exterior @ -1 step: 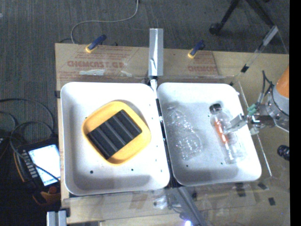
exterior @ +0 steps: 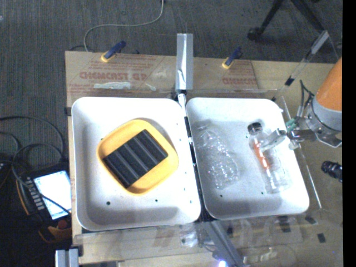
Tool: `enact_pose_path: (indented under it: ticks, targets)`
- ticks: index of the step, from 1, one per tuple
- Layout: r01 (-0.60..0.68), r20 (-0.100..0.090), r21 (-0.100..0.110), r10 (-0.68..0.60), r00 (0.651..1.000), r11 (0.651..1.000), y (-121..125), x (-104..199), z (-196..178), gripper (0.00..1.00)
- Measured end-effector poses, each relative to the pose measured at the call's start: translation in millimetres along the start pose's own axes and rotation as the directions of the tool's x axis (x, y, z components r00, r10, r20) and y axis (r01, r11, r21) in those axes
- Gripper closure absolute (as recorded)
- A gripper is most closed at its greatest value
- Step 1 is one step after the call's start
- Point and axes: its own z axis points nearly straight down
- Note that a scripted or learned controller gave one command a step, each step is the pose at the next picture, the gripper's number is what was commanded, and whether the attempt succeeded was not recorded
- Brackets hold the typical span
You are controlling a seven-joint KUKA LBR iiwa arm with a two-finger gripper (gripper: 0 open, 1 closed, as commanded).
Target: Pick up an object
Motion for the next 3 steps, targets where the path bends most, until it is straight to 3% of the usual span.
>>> enact_pose_path:
  ticks: [1, 2, 3]
  targets:
    - [0.152, -0.005, -0.004, -0.152, 0.988, 0.988, 29.7, 0.0, 89.6, 0.00]
    - [0.168, -0.025, 0.030, -0.167, 0.986, 0.985, 92.2, -7.1, 95.0, 0.00]
    - [0.189, 0.004, -0.021, -0.189, 0.982, 0.982, 62.6, -2.4, 94.6, 0.00]
